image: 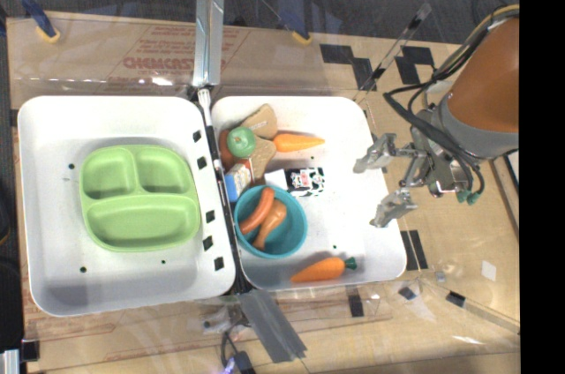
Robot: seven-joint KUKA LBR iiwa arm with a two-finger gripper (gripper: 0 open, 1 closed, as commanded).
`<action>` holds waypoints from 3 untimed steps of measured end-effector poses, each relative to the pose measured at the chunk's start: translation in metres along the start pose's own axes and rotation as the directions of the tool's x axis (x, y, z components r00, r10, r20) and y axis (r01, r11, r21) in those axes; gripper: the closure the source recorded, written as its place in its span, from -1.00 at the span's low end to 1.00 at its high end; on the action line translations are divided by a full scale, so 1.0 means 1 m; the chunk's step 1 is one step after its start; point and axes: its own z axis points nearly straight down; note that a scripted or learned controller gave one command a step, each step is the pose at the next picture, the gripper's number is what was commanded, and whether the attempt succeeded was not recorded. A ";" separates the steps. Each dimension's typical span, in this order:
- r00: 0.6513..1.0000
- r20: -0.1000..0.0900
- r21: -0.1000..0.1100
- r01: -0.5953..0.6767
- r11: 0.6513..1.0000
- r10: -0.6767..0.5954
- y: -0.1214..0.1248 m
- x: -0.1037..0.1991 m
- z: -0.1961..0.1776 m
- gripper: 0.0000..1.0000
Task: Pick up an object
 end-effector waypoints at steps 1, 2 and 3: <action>0.901 -0.004 0.000 -0.435 0.901 0.435 0.009 0.018 0.094 -1.00; 0.742 0.015 -0.008 -0.670 0.742 0.670 0.054 -0.042 0.152 -1.00; 0.501 0.006 -0.004 -0.866 0.501 0.866 0.085 0.002 0.176 -1.00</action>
